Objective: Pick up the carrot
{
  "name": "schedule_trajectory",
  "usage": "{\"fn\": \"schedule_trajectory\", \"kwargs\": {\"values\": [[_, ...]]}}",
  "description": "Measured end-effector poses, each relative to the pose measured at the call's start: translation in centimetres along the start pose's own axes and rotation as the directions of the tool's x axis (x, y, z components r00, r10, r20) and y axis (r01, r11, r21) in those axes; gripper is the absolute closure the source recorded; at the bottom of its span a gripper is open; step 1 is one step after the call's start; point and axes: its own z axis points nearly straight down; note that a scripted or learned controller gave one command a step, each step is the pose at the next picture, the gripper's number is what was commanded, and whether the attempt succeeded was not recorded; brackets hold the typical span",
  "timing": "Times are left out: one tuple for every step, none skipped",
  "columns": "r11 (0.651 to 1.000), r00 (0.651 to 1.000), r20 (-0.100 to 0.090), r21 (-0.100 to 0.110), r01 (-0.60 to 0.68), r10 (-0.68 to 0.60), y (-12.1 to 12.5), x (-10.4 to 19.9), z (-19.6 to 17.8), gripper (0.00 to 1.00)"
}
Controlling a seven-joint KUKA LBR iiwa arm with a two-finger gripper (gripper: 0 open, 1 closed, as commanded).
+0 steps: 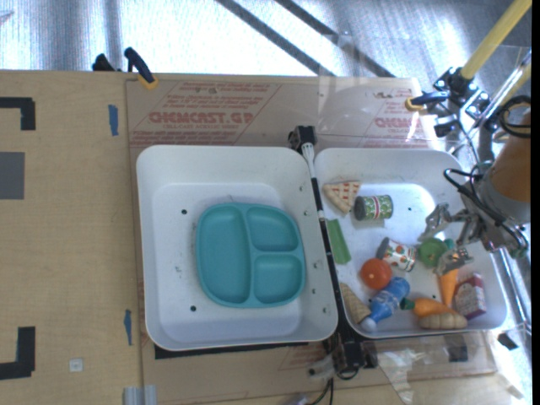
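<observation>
The tool [451, 241] hangs over the carrot [446, 286] in the right bin [405, 194], its opening unclear; descend centred, straddling it across its narrow width.

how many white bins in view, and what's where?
2. The left bin holds a teal divided plate; the right bin holds the toy food, including the carrot, with the gripper above it.

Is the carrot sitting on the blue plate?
No, the carrot lies in the right bin among the other toy foods, while the teal divided plate sits in the left bin.
</observation>
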Motion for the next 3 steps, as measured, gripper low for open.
{"fn": "schedule_trajectory", "kwargs": {"values": [[0.999,0.999,-0.015,-0.007,0.041,-0.041,7.7,1.6,-7.0,1.0],[0.999,0.999,-0.022,-0.008,0.037,-0.037,7.5,1.8,-6.7,0.0],[0.997,0.997,-0.017,-0.006,0.082,-0.082,3.0,2.7,0.6,0.0]]}}
